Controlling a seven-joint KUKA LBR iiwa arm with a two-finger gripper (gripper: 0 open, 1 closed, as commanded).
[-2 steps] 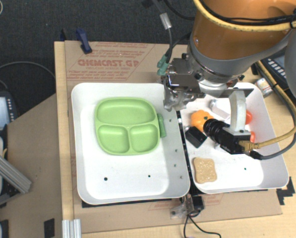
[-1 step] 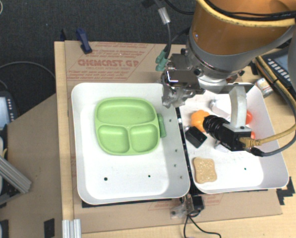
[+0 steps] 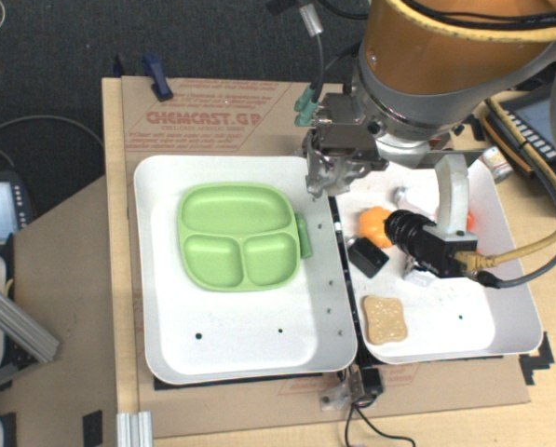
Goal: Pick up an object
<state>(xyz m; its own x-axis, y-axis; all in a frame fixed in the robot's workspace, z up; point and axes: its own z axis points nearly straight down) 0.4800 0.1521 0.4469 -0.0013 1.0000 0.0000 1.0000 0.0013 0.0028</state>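
Note:
My gripper (image 3: 322, 177) hangs low over the back end of the divider between the two white bins, with nothing visibly in it. The left bin (image 3: 161, 277) holds a light green divided plate (image 3: 237, 236) with a darker green strip (image 3: 303, 236) against its right edge. In the right bin (image 3: 501, 329), an orange rounded object (image 3: 374, 223) lies just right of the gripper. A small black block (image 3: 367, 255) sits in front of it, and a tan speckled square piece (image 3: 386, 319) lies near the front. A red sliver (image 3: 469, 220) peeks out behind the wrist bracket.
Both bins rest on a brown cardboard sheet (image 3: 212, 110) with a blue clip (image 3: 156, 75) at its back left. The big orange and grey arm (image 3: 445, 35) hides the back of the right bin. A yellow cable (image 3: 520, 250) runs across that bin's right side.

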